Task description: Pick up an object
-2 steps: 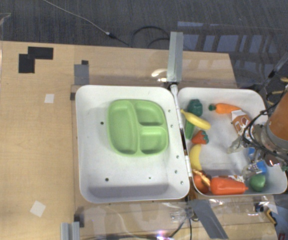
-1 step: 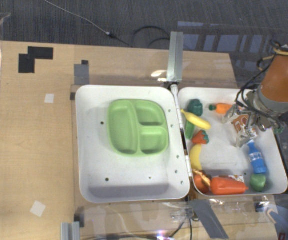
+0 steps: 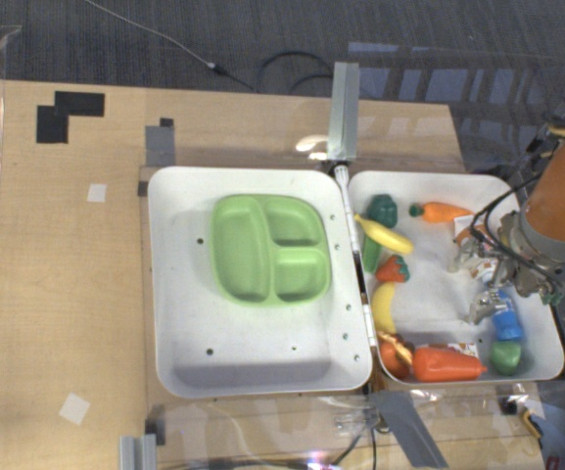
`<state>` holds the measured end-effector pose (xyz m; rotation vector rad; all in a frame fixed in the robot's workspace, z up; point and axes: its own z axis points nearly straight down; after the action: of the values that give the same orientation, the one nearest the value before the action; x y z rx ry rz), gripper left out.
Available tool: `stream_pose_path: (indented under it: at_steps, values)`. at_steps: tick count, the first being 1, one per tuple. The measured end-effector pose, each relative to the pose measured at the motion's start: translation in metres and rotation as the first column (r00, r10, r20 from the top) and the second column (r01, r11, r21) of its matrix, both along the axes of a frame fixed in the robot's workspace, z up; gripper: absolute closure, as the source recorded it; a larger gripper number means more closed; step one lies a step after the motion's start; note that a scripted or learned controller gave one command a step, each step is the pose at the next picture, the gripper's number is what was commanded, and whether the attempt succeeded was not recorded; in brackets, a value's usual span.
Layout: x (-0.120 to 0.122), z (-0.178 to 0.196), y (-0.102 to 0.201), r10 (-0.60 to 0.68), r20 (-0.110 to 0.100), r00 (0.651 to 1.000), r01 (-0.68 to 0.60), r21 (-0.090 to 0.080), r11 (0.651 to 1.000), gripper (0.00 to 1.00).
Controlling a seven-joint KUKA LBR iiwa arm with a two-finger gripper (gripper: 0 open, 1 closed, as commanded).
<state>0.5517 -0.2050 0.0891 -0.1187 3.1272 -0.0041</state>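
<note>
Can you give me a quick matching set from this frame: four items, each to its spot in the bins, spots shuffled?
Items:
1. green divided plate
2. small carrot
3. blue object
4. large carrot

Places:
A. right bin, along the near wall
B. right bin, by the far wall
C. left bin, about the middle
D. right bin, right side, just below the gripper

Pairs: 1-C, 2-B, 3-D, 4-A
</note>
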Motion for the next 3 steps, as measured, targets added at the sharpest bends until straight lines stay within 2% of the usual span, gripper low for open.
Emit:
stream_pose_path:
  at_steps: [1, 2, 3]
  values:
    - [-0.019, 0.000, -0.001, -0.107, 0.004, 0.994, 0.107, 0.000, 0.994, 0.00]
    - [-0.024, 0.000, 0.000, -0.056, 0.004, 0.998, 0.056, 0.000, 0.998, 0.00]
    - [-0.021, 0.014, 0.001, -0.052, 0.013, 0.999, 0.052, -0.002, 0.999, 1.00]
